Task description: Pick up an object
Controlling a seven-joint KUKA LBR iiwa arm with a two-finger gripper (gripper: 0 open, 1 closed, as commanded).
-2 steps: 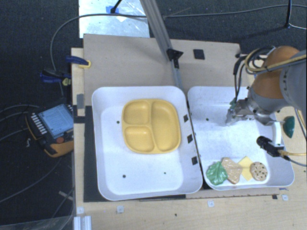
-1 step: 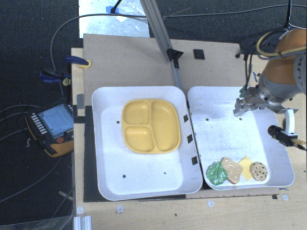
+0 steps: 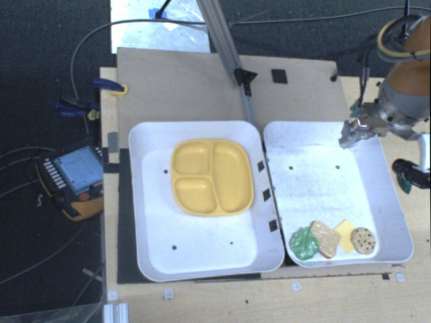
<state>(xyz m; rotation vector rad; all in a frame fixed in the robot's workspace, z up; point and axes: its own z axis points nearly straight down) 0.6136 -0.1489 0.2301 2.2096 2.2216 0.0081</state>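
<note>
1. The gripper point(image 3: 353, 134) is hovering at the right bin's point(image 3: 323, 180) far edge; its grip I cannot tell.
2. The cookie point(image 3: 363, 240), cheese point(image 3: 345, 233), toast point(image 3: 326, 238) and leaf point(image 3: 304, 243) are lying clustered at the bin's near edge, well apart from it.

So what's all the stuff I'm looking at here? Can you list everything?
Bins: two, white, side by side on the bench.
Divided plate: one, yellow, three sections, in the left bin.
Leaf: one, green, near edge of the right bin.
Toast slice: one, tan, beside the leaf.
Cheese slice: one, yellow, next to the toast.
Cookie: one, brown, speckled, rightmost of the group.
Handheld device: one, orange with blue screen, left of the bench.
Gripper: one, grey, above the right bin's far corner.
</note>
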